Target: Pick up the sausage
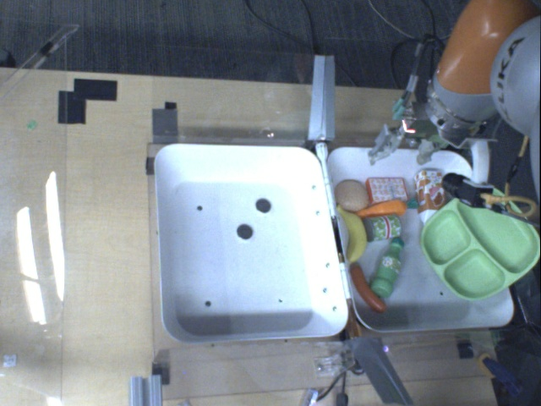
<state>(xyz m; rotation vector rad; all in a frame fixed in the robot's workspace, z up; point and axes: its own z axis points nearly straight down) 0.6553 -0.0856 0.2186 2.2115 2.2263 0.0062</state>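
Fingers (404,140) seemingly spread above bin (423,315).

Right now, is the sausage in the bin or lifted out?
In. The sausage lies flat in the right bin, beside the green bottle.

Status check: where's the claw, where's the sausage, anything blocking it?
Gripper open, above right bin's far edge. Sausage untouched at near-left corner. Green bottle and banana crowd it.

We see a grey arm (517,53) with a rounded, glossy orange band (478,36) just above its wrist. Dark lettering marks the grey shell beside the band. Thin cables run along the metal gripper (404,139) below the band.
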